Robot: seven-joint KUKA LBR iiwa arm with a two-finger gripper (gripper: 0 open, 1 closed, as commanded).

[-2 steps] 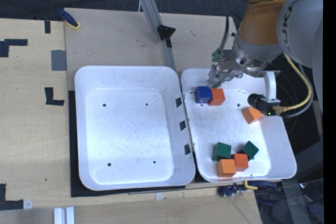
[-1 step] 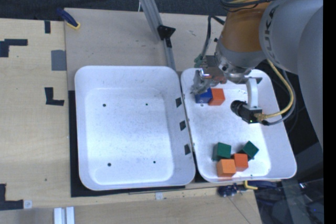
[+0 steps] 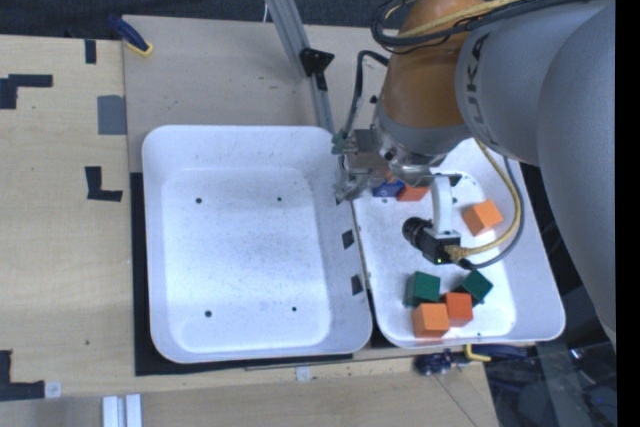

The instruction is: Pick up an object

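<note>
My gripper (image 3: pixel 385 183) hangs low over the far left part of the right bin (image 3: pixel 520 315), under the orange wrist band. A blue block (image 3: pixel 391 187) and a red-orange piece (image 3: pixel 412 194) lie right beneath it, partly hidden by the gripper body. An orange block (image 3: pixel 483 216) sits to the right. Nearer the bin's front lie a green block (image 3: pixel 423 288), a dark green block (image 3: pixel 476 285), a red block (image 3: pixel 459 306) and an orange block (image 3: pixel 432 318).
The left bin (image 3: pixel 240 245) stands beside the right one, their rims touching. A slanted metal pole (image 3: pixel 285 10) crosses the bench at the back. A black cable loop and fitting (image 3: pixel 425 237) hangs from the arm over the right bin.
</note>
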